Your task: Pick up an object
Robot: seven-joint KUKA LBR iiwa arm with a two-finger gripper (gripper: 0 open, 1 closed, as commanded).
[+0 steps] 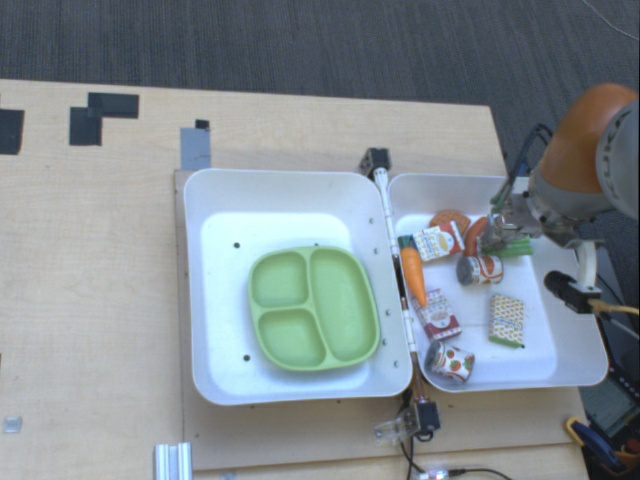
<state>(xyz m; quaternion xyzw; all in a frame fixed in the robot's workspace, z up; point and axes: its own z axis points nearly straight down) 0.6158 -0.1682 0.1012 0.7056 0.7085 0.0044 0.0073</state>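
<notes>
My gripper (500,233) hangs low over the upper right part of the right bin (570,363). Just under and beside it lie a red and white object (486,263) and a dark grey round thing (467,269). To its left sit a small white carton (435,242) and an orange-red item (452,219). An orange carrot (412,277) lies along the bin's left wall. Farther forward are a red packet (440,320), a printed can (451,363) and a patterned green-yellow packet (507,320).
The left bin (215,268) holds a light green divided plate (314,308). A ridge (392,258) separates the two bins. Grey and dark markers (100,116) lie on the wooden bench at the back left.
</notes>
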